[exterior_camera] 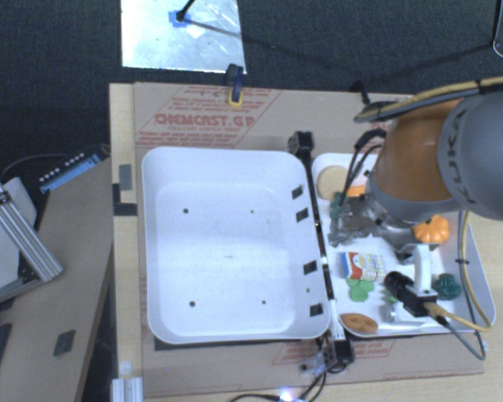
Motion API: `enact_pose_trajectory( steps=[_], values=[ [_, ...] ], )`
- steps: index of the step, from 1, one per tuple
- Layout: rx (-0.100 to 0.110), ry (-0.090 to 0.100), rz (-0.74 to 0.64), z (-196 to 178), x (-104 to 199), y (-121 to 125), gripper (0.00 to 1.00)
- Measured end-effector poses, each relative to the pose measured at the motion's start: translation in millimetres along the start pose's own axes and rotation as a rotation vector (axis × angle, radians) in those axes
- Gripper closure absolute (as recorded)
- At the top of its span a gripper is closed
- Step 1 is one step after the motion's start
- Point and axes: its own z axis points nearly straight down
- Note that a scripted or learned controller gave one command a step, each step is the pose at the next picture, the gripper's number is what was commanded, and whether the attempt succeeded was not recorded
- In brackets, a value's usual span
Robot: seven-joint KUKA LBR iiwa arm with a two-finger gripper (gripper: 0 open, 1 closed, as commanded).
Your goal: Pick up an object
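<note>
The gripper (348, 223) hung low over the right bin (335, 159), near that bin's inner wall and under the orange-banded wrist of the arm (453, 153), which reached in from the right of the view. Whether it was open or closed could not be told, since the wrist and its fittings hid the tips from above, and nothing could be seen held in it. The likeliest target looked to be the printed packet (365, 266), which lay flat on the bin floor just beside the gripper, on the side nearer the camera. Its long side ran roughly across the view, so a short move toward the front of the bin and then a descent would probably put the gripper over it. A green piece (360, 290) lay touching or nearly touching the packet's front edge, which could crowd a grasp from that side. The same bin also held a cream disc (329, 180) near its far corner, an orange object (436, 229) partly under the wrist, a teal object (447, 287) toward the outer side, and a brown oval object (360, 322) at the front rim. The left bin (226, 224) showed only its bare white floor.
</note>
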Motion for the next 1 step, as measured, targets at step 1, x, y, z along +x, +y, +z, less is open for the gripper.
enact_pose_trajectory(
  steps=[1],
  values=[
    [0.004,-0.002,0.003,-10.9,35.5,-12.3,1.0]
  ],
)
